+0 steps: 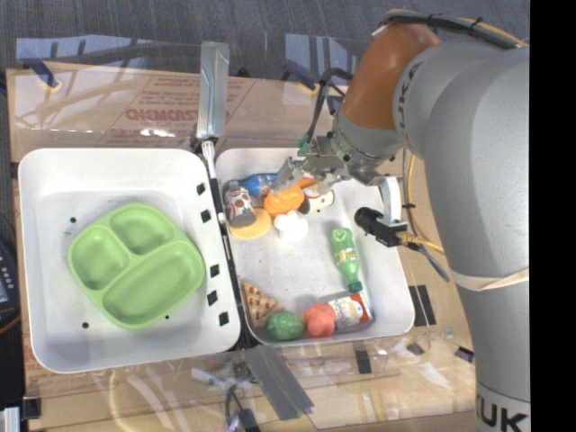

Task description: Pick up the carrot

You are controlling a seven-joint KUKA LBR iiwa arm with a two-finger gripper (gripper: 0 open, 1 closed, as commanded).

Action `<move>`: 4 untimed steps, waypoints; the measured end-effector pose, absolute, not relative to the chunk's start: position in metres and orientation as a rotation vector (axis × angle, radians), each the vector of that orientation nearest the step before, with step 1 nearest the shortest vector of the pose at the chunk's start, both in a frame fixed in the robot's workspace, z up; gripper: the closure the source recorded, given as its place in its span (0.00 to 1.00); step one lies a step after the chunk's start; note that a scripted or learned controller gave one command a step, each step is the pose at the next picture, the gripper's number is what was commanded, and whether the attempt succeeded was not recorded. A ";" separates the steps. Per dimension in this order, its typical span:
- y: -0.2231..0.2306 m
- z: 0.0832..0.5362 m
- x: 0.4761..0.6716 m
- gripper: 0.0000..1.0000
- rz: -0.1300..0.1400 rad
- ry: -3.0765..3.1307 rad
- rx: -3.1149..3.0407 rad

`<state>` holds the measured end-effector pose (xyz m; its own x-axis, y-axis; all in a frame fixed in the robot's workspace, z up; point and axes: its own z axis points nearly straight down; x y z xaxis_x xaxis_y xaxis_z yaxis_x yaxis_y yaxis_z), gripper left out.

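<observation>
Gripper sat low over the carrot in right bin; closure unclear, lift not done.

Grey carpet floor behind a cardboard-topped bench.

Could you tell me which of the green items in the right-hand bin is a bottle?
The green bottle lying near the bin's right wall; the other green item, at the front edge, is rounded and has no neck.

orange carrot, right bin's far end
</observation>
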<state>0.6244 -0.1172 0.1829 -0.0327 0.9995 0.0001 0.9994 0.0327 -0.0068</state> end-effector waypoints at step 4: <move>-0.121 0.217 0.658 1.00 -0.002 -2.657 -1.686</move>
<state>0.6583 -0.1213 0.2169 -0.4260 0.9047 -0.0035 0.9047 0.4260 0.0035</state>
